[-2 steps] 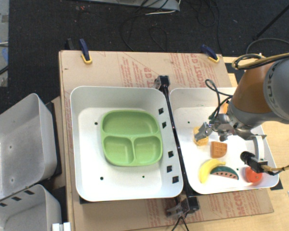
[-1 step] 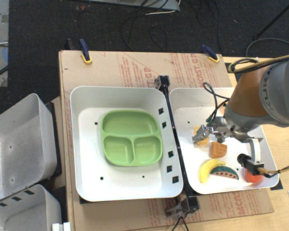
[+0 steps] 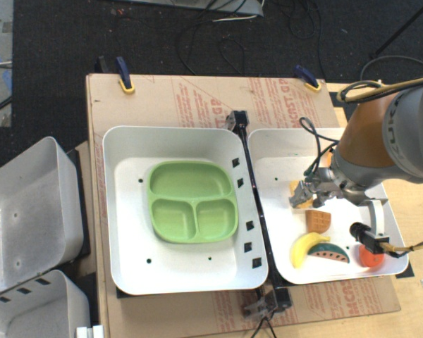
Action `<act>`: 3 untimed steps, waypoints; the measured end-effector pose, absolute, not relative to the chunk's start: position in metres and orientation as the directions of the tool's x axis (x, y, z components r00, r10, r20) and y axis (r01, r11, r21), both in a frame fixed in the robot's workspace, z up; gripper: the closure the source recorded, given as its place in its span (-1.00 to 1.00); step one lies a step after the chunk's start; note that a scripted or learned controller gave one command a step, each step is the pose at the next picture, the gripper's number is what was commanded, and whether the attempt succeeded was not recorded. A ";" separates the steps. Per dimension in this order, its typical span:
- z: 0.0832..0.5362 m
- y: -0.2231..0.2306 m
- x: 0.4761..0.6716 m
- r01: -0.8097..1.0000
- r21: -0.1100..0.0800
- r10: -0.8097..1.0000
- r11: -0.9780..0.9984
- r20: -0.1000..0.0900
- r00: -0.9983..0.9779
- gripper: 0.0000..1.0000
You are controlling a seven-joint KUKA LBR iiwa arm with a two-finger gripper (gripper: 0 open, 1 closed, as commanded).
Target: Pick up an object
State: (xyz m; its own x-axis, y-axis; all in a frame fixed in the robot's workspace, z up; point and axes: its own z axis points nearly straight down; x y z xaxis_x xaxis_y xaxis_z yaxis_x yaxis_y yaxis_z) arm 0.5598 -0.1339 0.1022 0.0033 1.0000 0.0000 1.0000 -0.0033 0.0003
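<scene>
Nearest my camera, along the front wall of the right bin (image 3: 271, 189), I see 3 toy foods in a row: a yellow banana (image 3: 304, 248), a watermelon slice (image 3: 331, 253) touching it, and a red-orange tomato (image 3: 371, 257) near the front right corner with a black fitting just above it. A little further back sits an orange-brown waffle piece (image 3: 318, 221), and directly above that hangs the gripper (image 3: 304, 195), low over the bin floor with a small orange scrap showing at its tip. Whether that scrap sits between the fingers or merely beside them I cannot tell. The left bin (image 3: 120, 189) holds 1 green divided plate (image 3: 194, 201), well apart from the arm. My worry is the crowding: the waffle piece is just beside the gripper and near the banana, so a descent slightly off could shove 1 item into another or pinch an edge and let it slip on the lift. The dangling cable near the wrist could also snag. The bin's centre wall is close enough to catch a finger.
</scene>
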 end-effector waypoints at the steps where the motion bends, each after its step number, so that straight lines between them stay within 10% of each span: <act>1: 0.145 -0.137 0.555 1.000 0.002 1.000 -0.003 -0.001 0.003 1.00; 3: 0.238 -0.125 0.551 1.000 0.005 1.000 0.005 -0.001 -0.004 1.00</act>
State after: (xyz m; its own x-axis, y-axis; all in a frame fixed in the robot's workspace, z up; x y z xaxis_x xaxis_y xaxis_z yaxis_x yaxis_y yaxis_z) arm 0.5507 -0.1250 0.2381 -0.0045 1.0000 -0.0012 1.0000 0.0045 0.0052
